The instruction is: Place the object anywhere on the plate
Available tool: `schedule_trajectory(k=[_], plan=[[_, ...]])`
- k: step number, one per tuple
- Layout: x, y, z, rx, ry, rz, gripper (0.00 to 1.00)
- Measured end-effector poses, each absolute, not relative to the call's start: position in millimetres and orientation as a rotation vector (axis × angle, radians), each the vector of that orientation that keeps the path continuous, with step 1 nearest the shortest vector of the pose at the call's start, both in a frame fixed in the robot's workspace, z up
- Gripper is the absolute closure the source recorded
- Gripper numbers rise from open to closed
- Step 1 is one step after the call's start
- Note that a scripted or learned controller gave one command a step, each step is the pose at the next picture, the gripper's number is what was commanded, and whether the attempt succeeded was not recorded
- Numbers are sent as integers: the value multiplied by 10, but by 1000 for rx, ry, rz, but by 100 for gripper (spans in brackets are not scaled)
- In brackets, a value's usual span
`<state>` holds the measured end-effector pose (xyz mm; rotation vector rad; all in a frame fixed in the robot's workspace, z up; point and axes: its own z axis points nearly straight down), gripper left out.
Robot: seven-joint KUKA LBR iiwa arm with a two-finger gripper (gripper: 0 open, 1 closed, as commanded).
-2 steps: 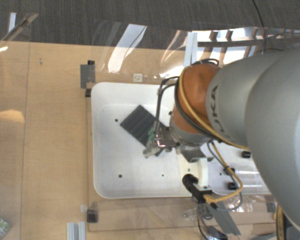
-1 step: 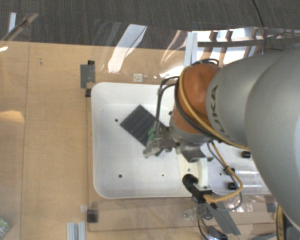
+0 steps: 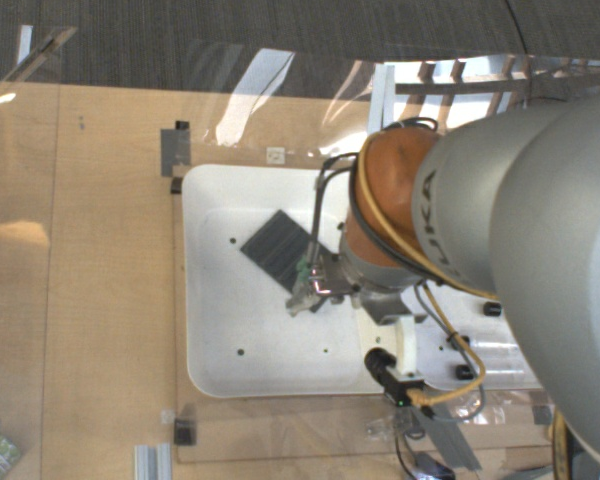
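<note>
Gripper (image 3: 305,293) sits low over the left white bin (image 3: 210,358), right of bin centre, touching or just overlapping the lower right corner of a dark grey ribbed square plate (image 3: 276,245). Plate lies flat and rotated diamond-wise in the upper middle of the bin. Can't tell the claw's state, since the wrist hides it. Grey arm (image 3: 520,228) with orange band (image 3: 395,183) covers the right of the frame. Object to place can't be made out anywhere.
</note>
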<state>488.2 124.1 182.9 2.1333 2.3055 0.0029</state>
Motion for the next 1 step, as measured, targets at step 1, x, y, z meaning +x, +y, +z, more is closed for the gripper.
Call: schedule_trajectory(k=[1], plan=[[4882, 1241, 1829, 2133, 2306, 3, 0]])
